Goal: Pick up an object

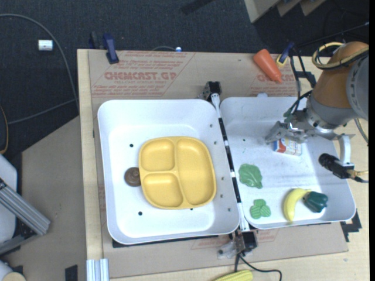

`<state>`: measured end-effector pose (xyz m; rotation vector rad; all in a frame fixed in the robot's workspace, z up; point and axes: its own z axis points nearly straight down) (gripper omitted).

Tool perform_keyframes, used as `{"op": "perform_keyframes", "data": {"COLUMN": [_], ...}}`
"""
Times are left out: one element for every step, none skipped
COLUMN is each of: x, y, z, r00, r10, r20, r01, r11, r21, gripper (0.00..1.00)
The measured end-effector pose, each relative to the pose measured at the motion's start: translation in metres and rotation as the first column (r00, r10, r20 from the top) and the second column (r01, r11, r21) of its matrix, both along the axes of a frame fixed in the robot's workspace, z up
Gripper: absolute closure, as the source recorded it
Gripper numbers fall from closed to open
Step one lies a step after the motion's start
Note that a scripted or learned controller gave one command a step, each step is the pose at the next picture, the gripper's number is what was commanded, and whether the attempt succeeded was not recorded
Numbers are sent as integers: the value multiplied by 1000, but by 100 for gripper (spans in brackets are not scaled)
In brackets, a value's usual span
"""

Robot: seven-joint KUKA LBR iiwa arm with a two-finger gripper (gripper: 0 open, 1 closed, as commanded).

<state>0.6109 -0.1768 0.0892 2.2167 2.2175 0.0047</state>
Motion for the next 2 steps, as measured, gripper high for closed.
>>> {"op": "perform_keyframes", "data": {"x": [2, 2], "y": [0, 0], "z": [12, 12], "r00": [1000, 1000], "r10": [1, 1], "r20": [9, 8], "r01": [-1, -1], "r11": [1000, 1000], "r21": [-2, -2], "gripper": [100, 0]}}
